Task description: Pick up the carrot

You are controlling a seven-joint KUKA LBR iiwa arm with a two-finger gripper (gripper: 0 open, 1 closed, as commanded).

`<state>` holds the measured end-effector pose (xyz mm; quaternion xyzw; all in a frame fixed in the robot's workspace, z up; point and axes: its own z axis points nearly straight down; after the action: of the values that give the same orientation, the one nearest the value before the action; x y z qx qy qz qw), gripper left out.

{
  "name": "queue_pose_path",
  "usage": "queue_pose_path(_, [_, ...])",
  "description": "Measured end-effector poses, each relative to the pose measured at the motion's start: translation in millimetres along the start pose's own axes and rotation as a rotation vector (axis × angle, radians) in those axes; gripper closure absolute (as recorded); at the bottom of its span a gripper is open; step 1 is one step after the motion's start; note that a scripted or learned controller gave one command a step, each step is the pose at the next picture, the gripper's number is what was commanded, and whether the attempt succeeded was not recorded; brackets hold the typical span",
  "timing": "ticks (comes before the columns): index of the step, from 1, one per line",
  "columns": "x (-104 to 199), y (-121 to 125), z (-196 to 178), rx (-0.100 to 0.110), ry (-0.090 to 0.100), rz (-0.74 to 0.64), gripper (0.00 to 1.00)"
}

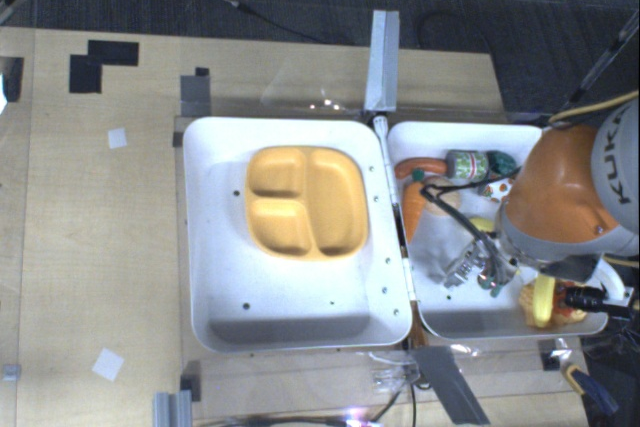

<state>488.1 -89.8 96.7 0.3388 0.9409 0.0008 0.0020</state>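
We see two white bins side by side on the bench. The left bin (215,215) holds a yellow tray (305,200) with three compartments, lying flat near the bin's middle. The right bin (440,315) is crowded, and the arm (565,185) reaches into it from the right, its orange band covering much of the bin's right half.

The gripper (475,270) hangs low over the middle of the right bin, pointing down and to the left, with black cables running from it up toward the bin's far left corner. We cannot tell how its jaws stand: the metal parts blur together, and we make out nothing between them.

The carrot (410,205) lies along the left wall of the right bin, toward the far end, an orange shape running roughly front to back. It is up and left of the gripper and apart from it; the cables cross just beside it. Another orange piece (420,165) lies across the far end, touching or nearly touching the carrot's top; we cannot tell whether the two are one object.

A green bottle (480,165) lies on its side at the far wall, just right of that orange piece. A yellow item (543,300) sits in the near right corner, beside a red-orange scrap, partly under the arm
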Motion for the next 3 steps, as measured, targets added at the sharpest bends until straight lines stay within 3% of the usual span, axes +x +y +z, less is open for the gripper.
queue_pose_path(1, [-23.4, -20.4, 5.6, -0.008, -0.011, -0.26, 1.0])
queue_pose_path(2, [-60.1, -54.9, 5.9, -0.004, -0.015, -0.471, 1.0])
queue_pose_path(3, [-37.6, -43.1, -13.6, -0.001, -0.005, -0.674, 1.0])
